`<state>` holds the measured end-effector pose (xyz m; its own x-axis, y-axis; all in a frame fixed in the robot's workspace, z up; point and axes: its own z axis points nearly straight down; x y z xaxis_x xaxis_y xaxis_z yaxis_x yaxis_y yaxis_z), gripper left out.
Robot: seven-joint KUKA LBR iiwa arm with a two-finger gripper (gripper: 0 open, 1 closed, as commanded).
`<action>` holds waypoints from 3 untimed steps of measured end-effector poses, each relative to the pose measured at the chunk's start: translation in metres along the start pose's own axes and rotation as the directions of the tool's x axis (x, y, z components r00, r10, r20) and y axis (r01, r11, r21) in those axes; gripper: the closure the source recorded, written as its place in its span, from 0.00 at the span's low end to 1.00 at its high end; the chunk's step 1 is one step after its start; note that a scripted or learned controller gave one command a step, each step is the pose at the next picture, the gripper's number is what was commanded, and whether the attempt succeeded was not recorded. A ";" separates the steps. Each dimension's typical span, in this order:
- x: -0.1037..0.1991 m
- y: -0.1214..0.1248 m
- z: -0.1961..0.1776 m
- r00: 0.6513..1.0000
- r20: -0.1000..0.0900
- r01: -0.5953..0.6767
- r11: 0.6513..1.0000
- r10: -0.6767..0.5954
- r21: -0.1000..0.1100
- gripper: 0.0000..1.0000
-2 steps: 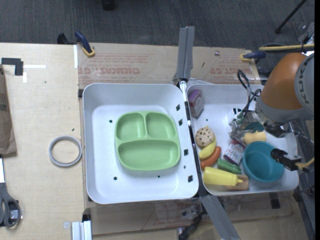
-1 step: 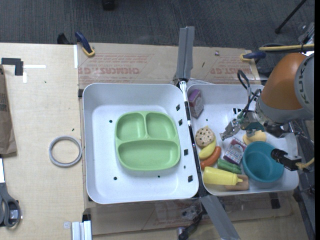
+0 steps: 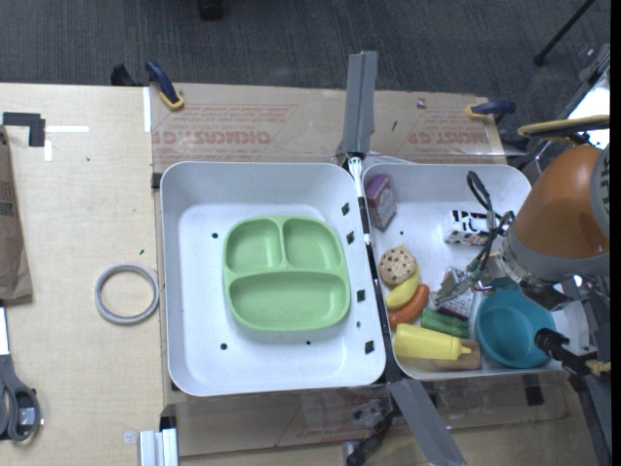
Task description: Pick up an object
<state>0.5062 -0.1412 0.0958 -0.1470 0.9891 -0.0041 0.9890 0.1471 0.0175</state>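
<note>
The right bin (image 3: pixel 427 178) holds a jumble of small things: a purple packet (image 3: pixel 380 200), a cookie (image 3: pixel 396 263), a banana (image 3: pixel 402 292) on a red sausage (image 3: pixel 415 307), a yellow bottle (image 3: pixel 433 343), a teal bowl (image 3: pixel 511 330) and a black-and-white block (image 3: pixel 471 226). My gripper (image 3: pixel 468 282) hangs low over the middle of this bin, just left of the bowl and above a purple and green piece (image 3: pixel 452 311). The orange wrist band (image 3: pixel 572 202) hides the bin's right side. Nothing can be seen held.
In the left bin (image 3: pixel 184 260) lies a green divided plate (image 3: pixel 286 272). On the bench to the left are a grey tape ring (image 3: pixel 126 292), scissors (image 3: pixel 16 411) and a brown bag (image 3: pixel 12 231). A grey bar (image 3: pixel 359 100) stands between the bins at the back.
</note>
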 end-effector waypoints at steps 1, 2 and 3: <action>0.014 0.033 0.005 0.994 -0.002 -0.107 0.994 0.107 0.019 0.00; 0.019 0.001 0.003 0.995 -0.002 -0.100 0.995 0.100 0.012 0.00; 0.008 0.015 0.004 0.995 -0.006 0.104 0.994 -0.104 0.017 0.00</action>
<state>0.5196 -0.1310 0.0916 -0.2487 0.9686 -0.0004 0.9686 0.2487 -0.0003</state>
